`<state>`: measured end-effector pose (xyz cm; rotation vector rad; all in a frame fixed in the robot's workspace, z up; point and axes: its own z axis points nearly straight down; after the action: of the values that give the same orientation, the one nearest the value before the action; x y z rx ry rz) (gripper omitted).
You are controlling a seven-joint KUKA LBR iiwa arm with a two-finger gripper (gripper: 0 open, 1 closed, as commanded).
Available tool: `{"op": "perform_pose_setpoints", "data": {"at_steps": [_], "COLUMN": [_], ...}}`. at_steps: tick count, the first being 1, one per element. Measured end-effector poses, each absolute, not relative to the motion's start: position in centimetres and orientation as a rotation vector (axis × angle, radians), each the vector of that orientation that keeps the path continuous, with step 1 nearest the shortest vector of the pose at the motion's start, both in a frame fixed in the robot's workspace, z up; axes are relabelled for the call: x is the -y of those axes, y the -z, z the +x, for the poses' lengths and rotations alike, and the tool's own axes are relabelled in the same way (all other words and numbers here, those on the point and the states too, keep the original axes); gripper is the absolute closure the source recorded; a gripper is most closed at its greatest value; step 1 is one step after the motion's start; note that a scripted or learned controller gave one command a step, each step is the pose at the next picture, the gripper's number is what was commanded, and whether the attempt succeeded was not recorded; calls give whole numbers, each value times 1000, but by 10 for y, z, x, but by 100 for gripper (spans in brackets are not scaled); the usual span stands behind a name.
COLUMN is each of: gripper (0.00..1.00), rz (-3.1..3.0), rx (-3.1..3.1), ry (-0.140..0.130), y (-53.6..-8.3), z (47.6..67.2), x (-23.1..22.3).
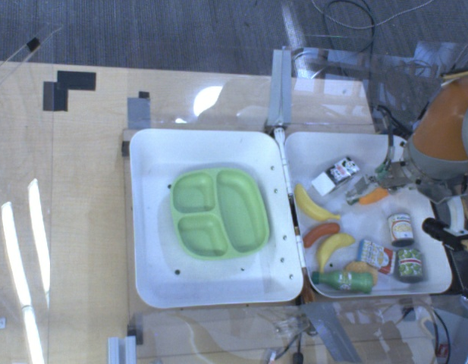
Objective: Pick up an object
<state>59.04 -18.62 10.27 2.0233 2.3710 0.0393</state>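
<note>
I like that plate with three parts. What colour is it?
The divided plate is light green, seen in the camera view.

In the right white bin lie two curved yellow toy bananas, a red sausage between them, a green bottle on its side, an orange carrot, a small white box, a colourful packet, and two upright cans.
</note>
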Motion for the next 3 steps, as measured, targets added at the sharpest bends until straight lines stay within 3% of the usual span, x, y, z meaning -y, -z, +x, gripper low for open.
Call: {"op": "perform_pose_setpoints", "data": {"at_steps": [1, 2, 3], "gripper": [0, 100, 0], "rz": [1838, 1835, 1835], "rx": [-2536, -2531, -2531], "ry": [-8, -16, -16], "y": [-88, -102, -102], "z": [619, 622, 622], "x": [163, 162, 162]}}
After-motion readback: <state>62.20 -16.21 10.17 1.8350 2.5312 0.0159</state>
